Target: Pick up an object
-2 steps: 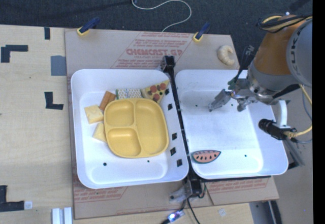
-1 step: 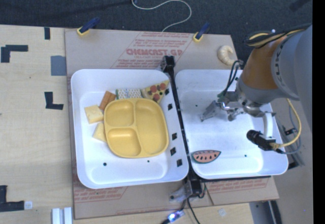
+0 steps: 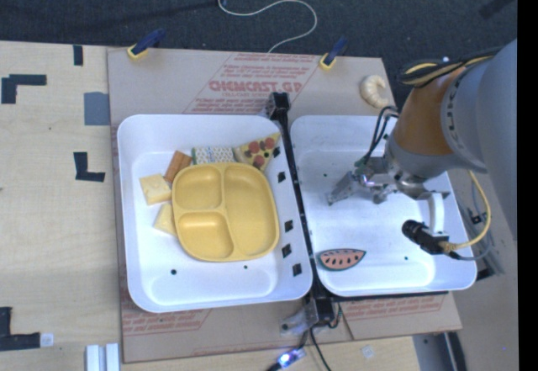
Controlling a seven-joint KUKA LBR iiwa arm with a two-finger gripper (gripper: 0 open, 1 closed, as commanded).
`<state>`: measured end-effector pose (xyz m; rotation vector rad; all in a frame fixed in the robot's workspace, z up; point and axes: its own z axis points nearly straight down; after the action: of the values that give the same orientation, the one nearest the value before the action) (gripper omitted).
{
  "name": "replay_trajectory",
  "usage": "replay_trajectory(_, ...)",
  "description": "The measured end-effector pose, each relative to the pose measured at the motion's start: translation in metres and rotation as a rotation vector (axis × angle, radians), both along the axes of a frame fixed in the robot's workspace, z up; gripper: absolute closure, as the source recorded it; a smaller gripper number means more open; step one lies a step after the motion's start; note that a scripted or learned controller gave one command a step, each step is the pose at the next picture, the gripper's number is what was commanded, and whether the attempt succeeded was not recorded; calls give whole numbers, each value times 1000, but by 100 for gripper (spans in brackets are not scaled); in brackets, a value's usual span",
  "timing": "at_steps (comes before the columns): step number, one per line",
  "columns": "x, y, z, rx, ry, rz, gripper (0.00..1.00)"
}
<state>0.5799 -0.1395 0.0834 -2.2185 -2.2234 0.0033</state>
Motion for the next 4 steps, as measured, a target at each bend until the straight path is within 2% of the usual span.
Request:
replay_trajectory(1, 0, 0, 11, -1, -1, 0, 100)
replay_trajectory(2, 5, -5, 56, 1, -3, -1, 100)
replay_trajectory(3, 6, -2, 119, 0, -7, 0, 100)
replay_trajectory(4, 7, -2, 142, 1, -4, -1, 100)
